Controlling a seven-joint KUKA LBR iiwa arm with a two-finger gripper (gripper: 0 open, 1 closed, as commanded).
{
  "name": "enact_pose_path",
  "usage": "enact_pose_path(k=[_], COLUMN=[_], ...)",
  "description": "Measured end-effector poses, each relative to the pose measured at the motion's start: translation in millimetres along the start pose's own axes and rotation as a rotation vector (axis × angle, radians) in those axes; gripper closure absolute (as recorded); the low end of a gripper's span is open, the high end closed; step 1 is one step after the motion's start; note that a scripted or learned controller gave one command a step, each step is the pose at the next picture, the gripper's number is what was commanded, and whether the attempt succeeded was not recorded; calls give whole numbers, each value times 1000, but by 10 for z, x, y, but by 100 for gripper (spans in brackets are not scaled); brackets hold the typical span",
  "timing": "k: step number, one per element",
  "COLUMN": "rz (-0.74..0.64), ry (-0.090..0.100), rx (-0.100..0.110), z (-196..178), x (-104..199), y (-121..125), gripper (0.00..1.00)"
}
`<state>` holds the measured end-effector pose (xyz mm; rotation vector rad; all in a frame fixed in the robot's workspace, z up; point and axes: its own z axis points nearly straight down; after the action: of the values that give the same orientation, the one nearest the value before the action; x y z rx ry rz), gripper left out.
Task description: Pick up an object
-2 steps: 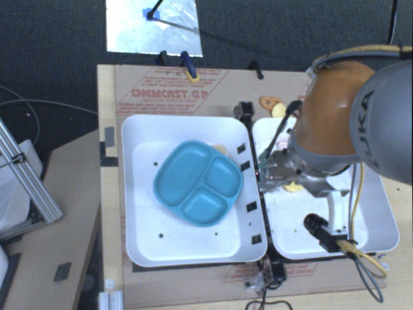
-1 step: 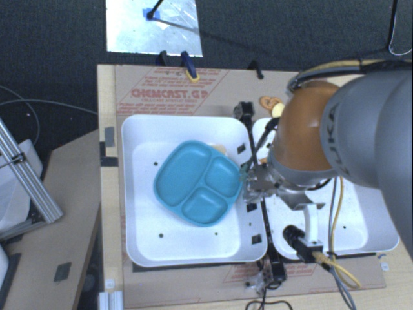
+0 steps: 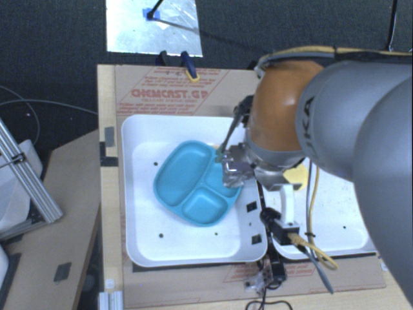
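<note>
- A blue divided plate (image 3: pixel 192 183) is lying tilted in the left white bin (image 3: pixel 145 237), its three compartments facing up.
- The gripper (image 3: pixel 231 168) is hanging over the plate's right rim, under the arm's orange band (image 3: pixel 281 108).
- Whether the jaws are released or clenched cannot be told; the wrist is hiding them.
- A yellow object (image 3: pixel 298 173) is peeking out in the right bin (image 3: pixel 348 237).

Left bin (image 3: pixel 143 192): middle is taken up by a blue tray (image 3: pixel 193 183). Bare floor is left around the tray on its left, top and bottom sides. The tray's right edge is crowded by the gripper (image 3: pixel 231 170) and covered from above by the arm (image 3: pixel 322 128). Right bin (image 3: pixel 342 228) is largely overhung by the arm.
</note>
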<state>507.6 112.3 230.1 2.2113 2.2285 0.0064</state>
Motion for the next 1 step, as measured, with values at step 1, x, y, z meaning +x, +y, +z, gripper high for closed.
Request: enact_pose_path(k=[1], rz=[3], ry=[-1], rx=[2], z=[1124], x=[136], y=[418], gripper=[100])
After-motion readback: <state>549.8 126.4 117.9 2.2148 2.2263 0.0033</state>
